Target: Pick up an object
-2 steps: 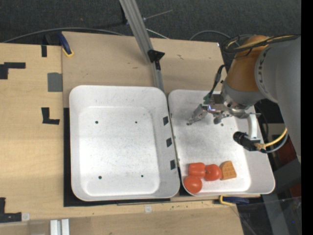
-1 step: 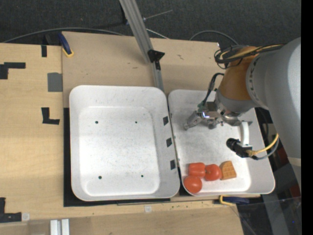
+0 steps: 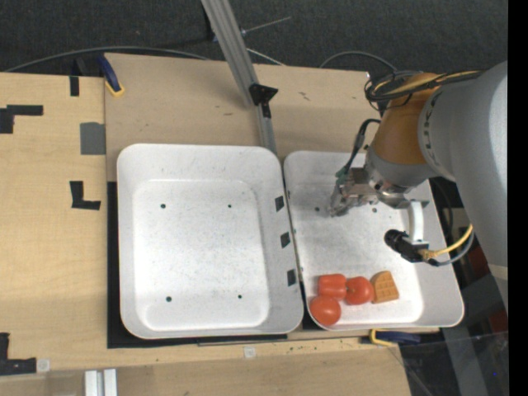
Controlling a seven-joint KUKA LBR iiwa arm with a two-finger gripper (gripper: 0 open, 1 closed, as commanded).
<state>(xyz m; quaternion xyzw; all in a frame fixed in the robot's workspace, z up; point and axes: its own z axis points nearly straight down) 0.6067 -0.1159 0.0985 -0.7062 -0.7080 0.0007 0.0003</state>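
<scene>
From my remote station I log the following. The arm (image 3: 445,130), grey with an orange band above the wrist, reaches in from the right and sets the hand (image 3: 340,205) low over the right bin (image 3: 330,167), in its far half, close to the wall it shares with the left bin (image 3: 136,221); the fingers are small and dark against the speckled floor, and I cannot tell whether they stand open or closed; I see nothing between them.

The objects lie well apart from the hand, toward the near edge of the same bin and slightly to its right; a red round piece (image 3: 325,309) sits nearest the bin's front corner; a red block (image 3: 332,285) is just behind it, touching or nearly so; a second red block (image 3: 358,290) is beside that one; an orange waffle-patterned piece (image 3: 384,287) ends the row on the right, against the second block.

A black cable fitting (image 3: 404,244) hangs from the arm to the right of the hand, above the bin floor; a grey metal pole (image 3: 235,44) rises beyond the bins, to the left of the hand; both bins rest on the table (image 3: 173,97).
</scene>
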